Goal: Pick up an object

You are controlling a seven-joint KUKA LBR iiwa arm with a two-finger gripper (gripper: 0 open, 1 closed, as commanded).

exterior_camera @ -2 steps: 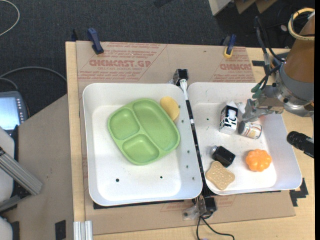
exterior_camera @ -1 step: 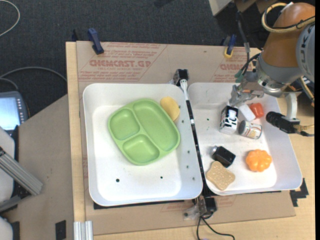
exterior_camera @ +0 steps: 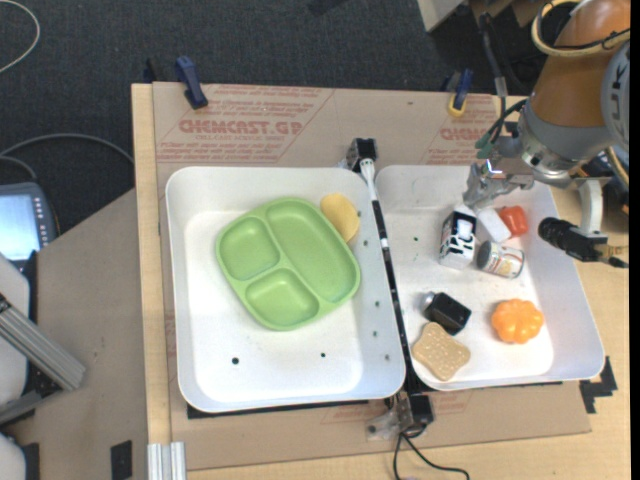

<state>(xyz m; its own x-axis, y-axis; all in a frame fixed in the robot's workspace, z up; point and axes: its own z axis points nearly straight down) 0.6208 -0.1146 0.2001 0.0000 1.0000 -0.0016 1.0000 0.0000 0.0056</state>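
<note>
Two shallow white bins sit side by side on the counter (exterior_camera: 300, 108), meeting along a dark centre strip. The left bin (exterior_camera: 200, 348) carries a green divided tray (exterior_camera: 288, 263) set at a slant, with a yellow rounded object (exterior_camera: 341, 214) touching its upper right corner. Open floor remains along the left bin's front and left walls.

The right bin (exterior_camera: 570, 338) is more crowded. A black-and-white carton (exterior_camera: 459, 238) stands near its middle, a red object (exterior_camera: 513, 219) and a small cylindrical container (exterior_camera: 499, 260) lie just beside it, and a black block (exterior_camera: 447, 311), a tan cracker-shaped piece (exterior_camera: 441, 352) and an orange pumpkin-shaped object (exterior_camera: 516, 321) lie toward the front. Bare floor remains along the rear wall and left side of this bin.

The arm reaches in from the right, its orange band high at the frame edge. The hand (exterior_camera: 488, 190) points downward over the rear of the right bin, just above the carton and red object. Whether its fingers are spread or closed cannot be told, and nothing is visibly between them.

The cardboard under the bins reads "CHEMCAST" in red print.
</note>
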